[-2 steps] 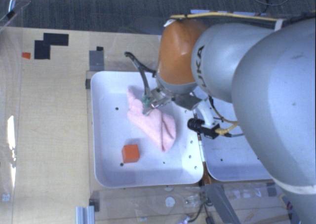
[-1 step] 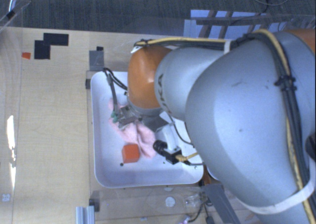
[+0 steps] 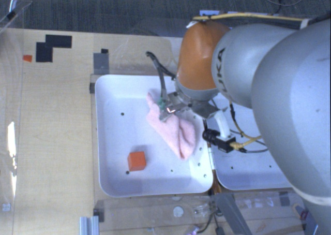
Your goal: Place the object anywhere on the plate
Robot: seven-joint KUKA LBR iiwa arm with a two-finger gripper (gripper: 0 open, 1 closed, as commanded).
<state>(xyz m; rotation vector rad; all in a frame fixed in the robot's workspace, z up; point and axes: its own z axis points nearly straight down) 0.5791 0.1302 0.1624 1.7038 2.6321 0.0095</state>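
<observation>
At centre frame, the hand sits on the pink cloth in the left bin; finger state cannot be told. Advise lifting slowly, confirming hold.

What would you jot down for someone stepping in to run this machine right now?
Claw: down in the left bin, right at the upper end of the pink cloth; whether it is gripping the cloth cannot be made out.
Pink cloth: lies crumpled in the right part of the left bin.
Orange block: sits alone near the bin's front, apart from the cloth.
Right bin: largely covered by the arm.
Done: nothing placed yet.
Left: find the plate, which I cannot see, and set the object on it.
</observation>
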